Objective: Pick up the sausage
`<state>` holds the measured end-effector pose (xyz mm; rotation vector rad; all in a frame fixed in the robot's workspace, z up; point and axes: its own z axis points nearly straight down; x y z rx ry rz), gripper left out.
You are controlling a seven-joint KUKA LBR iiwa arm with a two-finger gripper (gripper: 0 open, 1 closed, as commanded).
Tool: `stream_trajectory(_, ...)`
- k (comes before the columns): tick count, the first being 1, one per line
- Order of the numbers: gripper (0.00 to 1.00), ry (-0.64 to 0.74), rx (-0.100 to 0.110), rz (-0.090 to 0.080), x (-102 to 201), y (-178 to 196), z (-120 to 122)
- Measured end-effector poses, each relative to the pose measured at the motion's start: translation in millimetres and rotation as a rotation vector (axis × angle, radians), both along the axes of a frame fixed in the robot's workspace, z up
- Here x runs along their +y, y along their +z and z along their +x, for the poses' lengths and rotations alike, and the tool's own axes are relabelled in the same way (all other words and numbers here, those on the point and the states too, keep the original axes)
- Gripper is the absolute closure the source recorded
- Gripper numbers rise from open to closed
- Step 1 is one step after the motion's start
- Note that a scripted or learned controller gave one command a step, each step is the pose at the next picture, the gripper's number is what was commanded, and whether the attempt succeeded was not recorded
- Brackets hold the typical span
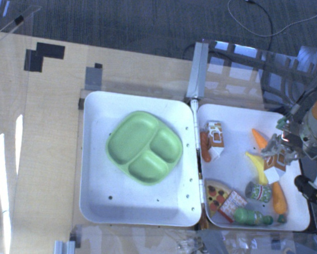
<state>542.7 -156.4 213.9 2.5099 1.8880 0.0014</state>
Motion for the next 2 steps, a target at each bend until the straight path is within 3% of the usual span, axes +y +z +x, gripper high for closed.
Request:
stream_trajectory(1,1.00,-0.338,0.004,0.000,100,-31,14)
stream_trajectory(2,1.00,-0.716,0.005,0.000,130,-3,-49)
